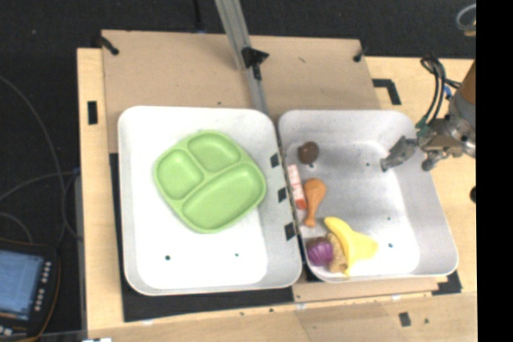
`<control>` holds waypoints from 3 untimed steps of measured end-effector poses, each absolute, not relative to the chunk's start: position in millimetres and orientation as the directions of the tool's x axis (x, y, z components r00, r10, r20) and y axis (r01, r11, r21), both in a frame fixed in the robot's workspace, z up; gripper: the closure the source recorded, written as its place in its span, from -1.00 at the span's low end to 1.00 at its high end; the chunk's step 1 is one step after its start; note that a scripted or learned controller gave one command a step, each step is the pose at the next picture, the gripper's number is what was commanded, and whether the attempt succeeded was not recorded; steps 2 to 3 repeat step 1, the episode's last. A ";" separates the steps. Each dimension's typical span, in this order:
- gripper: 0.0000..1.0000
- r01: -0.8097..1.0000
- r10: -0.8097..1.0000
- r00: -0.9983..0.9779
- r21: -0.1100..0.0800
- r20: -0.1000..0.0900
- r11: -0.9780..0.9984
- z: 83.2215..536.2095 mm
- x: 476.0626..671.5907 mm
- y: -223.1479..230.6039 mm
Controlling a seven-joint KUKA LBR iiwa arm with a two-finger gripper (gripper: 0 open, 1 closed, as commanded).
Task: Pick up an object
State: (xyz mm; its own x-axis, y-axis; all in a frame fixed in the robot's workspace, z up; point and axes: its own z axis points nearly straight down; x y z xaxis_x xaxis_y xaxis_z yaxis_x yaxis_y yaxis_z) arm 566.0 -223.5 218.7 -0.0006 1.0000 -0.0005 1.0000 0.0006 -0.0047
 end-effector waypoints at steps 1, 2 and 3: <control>-1.00 1.000 1.000 0.001 -0.005 0.000 -0.001 157.2 559.6 -227.4; -1.00 1.000 1.000 0.001 -0.005 0.000 -0.001 157.2 559.6 -227.4; -1.00 1.000 1.000 0.001 -0.005 0.000 -0.001 157.2 559.6 -227.4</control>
